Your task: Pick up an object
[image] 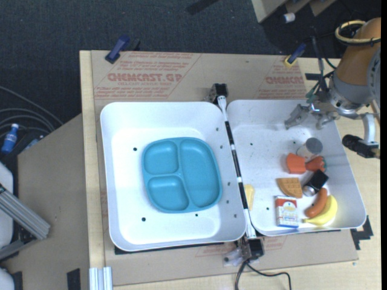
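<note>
The right bin [260, 162] holds a cluster of small things along its right side: a grey round piece [312, 144], an orange block [295, 163], a red piece [316, 164], a black item [315, 180], a tan waffle-like wedge [290, 187], a brown sausage [317, 203], a yellow banana [328, 213] and a small red-and-white box [286, 212]. My gripper [309, 117] hangs over the bin's far right corner, above and beyond the grey piece. Its fingers are spread open with nothing between them.
The left bin [121, 162] carries a blue divided plate [181, 174]. A pale yellow scrap [249, 195] lies at the divider between the bins. Cardboard surrounds both bins, with blue clips [117, 49] at its far edge.
</note>
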